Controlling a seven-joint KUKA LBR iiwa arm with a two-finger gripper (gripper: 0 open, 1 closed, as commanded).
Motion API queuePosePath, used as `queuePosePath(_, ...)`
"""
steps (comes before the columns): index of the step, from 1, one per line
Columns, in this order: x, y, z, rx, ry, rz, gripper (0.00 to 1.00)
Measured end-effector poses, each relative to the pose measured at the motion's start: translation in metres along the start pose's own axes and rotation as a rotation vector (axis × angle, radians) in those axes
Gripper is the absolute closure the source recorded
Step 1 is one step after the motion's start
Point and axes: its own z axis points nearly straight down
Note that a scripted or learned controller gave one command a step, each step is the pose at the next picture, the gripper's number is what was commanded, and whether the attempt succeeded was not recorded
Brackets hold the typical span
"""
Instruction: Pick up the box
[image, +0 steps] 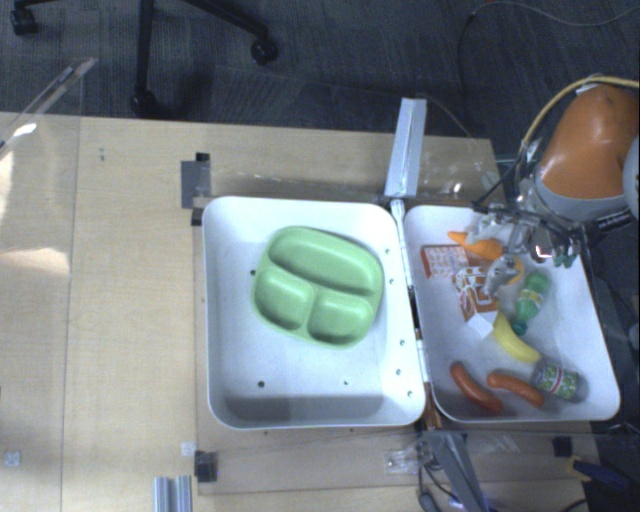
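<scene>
Flat orange-and-white printed cardboard box (462, 280) lies in the right shallow white bin (590, 340), upper-left part, long axis running roughly top-left to bottom-right. Tool (508, 262) sits just right of the box's upper half, overlapping its edge; open or closed, cannot tell. Likely needs a slight leftward shift onto the box.

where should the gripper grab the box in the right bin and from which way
Grip the box across its short sides at its left end, descending from above. It lies flat against the bin floor, so only a top approach fits; its right end is crowded by the carrot and the gripper.
</scene>
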Motion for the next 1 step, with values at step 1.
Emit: queuePosePath(1,-0.0276,0.0373,-0.0584,0.002,0.014,0.616,0.00)
